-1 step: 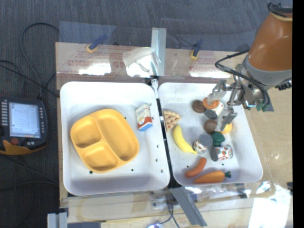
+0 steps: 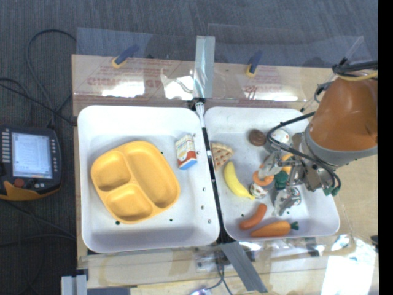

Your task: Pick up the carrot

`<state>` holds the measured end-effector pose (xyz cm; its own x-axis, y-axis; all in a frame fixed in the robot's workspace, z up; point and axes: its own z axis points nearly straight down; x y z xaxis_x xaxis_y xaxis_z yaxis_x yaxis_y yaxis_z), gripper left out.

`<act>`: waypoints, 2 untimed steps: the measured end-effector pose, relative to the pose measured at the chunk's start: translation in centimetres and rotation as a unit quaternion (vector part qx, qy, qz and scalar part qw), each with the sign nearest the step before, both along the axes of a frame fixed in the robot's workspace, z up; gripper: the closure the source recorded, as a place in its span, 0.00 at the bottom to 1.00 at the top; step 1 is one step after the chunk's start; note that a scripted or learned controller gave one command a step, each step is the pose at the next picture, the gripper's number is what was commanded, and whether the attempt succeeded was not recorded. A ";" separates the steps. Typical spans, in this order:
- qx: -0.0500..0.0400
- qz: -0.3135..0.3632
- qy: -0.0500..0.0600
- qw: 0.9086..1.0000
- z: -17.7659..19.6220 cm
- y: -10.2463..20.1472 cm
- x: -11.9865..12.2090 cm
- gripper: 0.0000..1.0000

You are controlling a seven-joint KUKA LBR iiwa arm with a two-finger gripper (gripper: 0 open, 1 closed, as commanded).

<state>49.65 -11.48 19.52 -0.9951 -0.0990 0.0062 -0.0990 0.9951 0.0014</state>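
Note:
The carrot [image 2: 271,229] is orange with a green stub at its right end. It lies flat near the front wall of the right bin [image 2: 319,223]. My gripper [image 2: 286,196] hangs over the middle of that bin, a little behind and to the right of the carrot, and is apart from it. The grey and orange arm [image 2: 344,118] reaches in from the right and hides part of the bin's far right side. Nothing of the carrot is covered.
A red sausage-like piece [image 2: 253,216] lies just left of the carrot. A banana [image 2: 236,182], a pizza slice [image 2: 220,155], a mushroom [image 2: 258,191] and small orange and green items crowd around the gripper. The left bin holds a yellow divided plate [image 2: 135,180] and a small carton [image 2: 186,151].

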 end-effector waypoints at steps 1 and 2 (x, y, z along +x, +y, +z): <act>0.001 0.255 -0.002 0.967 -4.1 -6.1 -0.6 0.00; 0.000 0.153 -0.005 0.988 -2.2 -10.7 1.4 0.00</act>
